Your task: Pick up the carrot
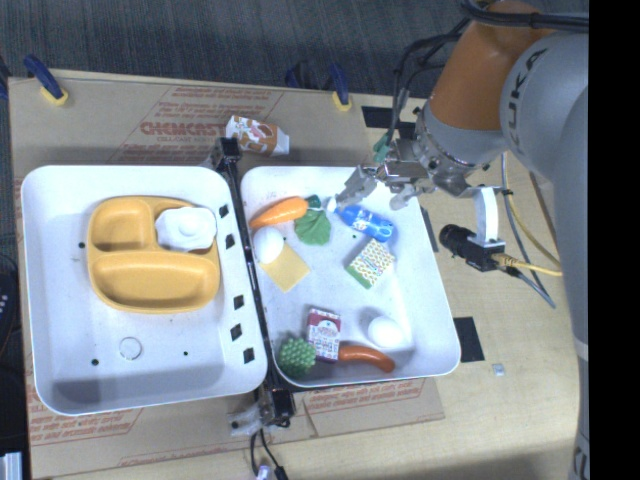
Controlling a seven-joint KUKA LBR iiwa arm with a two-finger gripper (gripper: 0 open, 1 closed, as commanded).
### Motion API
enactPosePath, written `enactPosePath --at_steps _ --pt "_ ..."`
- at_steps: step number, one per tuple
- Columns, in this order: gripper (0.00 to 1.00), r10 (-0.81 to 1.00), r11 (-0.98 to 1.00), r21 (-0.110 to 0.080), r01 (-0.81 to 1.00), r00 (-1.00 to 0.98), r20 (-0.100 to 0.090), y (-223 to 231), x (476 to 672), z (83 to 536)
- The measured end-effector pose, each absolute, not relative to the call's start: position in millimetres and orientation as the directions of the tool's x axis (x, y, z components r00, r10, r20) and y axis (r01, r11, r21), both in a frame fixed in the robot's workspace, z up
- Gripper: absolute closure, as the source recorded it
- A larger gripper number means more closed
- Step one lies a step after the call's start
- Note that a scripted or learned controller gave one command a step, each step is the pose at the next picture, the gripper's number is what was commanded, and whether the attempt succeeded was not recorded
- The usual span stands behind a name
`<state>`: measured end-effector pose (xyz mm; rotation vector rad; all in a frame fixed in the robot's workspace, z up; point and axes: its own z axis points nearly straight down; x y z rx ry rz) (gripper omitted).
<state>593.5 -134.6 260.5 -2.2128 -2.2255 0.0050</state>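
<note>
The carrot (279, 211), orange with a green leafy end, lies near the back left corner of the right bin (440, 318), close to the divider. My gripper (381, 189) hangs over the back of that bin, to the right of the carrot and apart from it, just above a blue bottle (366, 223). Its two fingers (356, 184) are spread, so it is open, with nothing between them.
The right bin also holds a green leaf (313, 228), a white egg (268, 245), a cheese slice (287, 267), a patterned box (371, 262), a red carton (323, 332), another egg (385, 331), broccoli (295, 354) and an orange sausage (366, 355). A yellow divided plate (150, 263) sits in the left bin.
</note>
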Motion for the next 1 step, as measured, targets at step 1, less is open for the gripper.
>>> enactPosePath --at_steps 1 --pt "0.00 0.999 0.042 -0.007 0.999 -0.042 0.000 -112.3 642.7 125.2"
